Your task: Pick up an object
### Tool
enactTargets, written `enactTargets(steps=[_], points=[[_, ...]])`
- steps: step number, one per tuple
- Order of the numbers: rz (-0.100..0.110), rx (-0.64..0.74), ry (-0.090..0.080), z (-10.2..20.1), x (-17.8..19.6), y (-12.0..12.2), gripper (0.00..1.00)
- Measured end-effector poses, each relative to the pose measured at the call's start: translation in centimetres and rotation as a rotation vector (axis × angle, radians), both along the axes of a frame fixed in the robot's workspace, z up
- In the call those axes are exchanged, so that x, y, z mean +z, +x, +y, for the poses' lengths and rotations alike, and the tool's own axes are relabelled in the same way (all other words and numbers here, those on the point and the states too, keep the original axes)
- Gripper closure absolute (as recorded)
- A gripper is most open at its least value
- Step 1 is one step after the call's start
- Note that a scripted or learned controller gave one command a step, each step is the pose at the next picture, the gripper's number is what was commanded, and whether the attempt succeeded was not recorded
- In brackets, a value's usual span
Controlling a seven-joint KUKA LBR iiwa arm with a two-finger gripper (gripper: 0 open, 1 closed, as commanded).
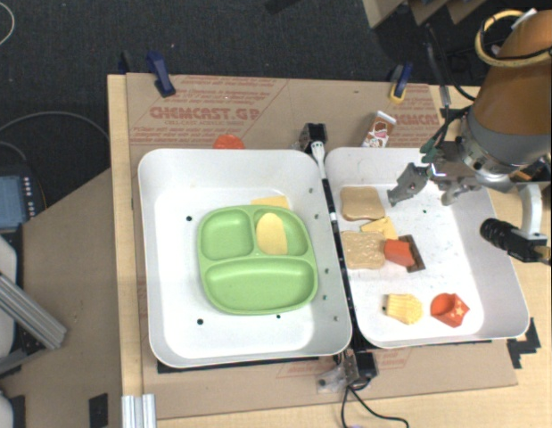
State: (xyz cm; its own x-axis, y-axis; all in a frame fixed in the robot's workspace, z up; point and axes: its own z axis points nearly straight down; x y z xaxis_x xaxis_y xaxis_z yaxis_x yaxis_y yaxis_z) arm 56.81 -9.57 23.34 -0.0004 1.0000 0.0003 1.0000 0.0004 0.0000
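Nothing is picked up yet, as far as I see: my gripper hangs spread and unladen over the right bin, near the bread slice, so descent, grasp and lift all remain.

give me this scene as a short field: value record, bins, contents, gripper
left bin: green divided plate, a yellow piece in its upper right compartment
right bin: toast slice, tan square, red block, ridged yellow piece, red piece
gripper: over right bin's upper part, open, holding nothing
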Motion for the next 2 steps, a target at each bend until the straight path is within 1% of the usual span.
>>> enactTargets(steps=[1,2], points=[[0.003,-0.005,0.002,-3.9,-15.4,0.0,0.00],[-0.006,-0.002,-0.002,-1.5,-14.6,-2.0,0.00]])
